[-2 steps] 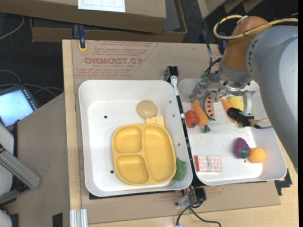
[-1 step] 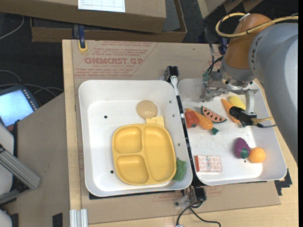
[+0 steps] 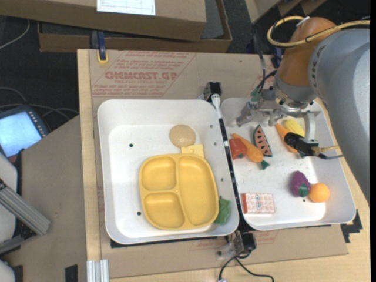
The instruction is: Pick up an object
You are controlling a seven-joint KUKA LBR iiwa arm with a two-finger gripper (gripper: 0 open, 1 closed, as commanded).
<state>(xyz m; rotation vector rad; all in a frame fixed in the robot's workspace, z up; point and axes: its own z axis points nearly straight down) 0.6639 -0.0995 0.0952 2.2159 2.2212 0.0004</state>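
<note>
The right bin [image 3: 282, 216] holds several toy foods: an orange carrot [image 3: 252, 151] beside a red piece [image 3: 237, 148], a watermelon slice [image 3: 262, 141], a yellow corn cob [image 3: 294, 126], a purple eggplant [image 3: 299, 183] and an orange [image 3: 319, 192]. A small red-and-white packet [image 3: 258, 202] lies near the bin's front edge. My gripper [image 3: 277, 115] hangs over the far end of this bin, just behind the watermelon slice and left of the corn. I see nothing held in it.
The left bin [image 3: 117, 157] carries a yellow divided plate [image 3: 178, 191], a tan round piece [image 3: 183, 136] behind it and a green leafy piece [image 3: 224, 210] at its right corner. The arm's grey body [image 3: 346, 87] covers the right bin's far right side.
</note>
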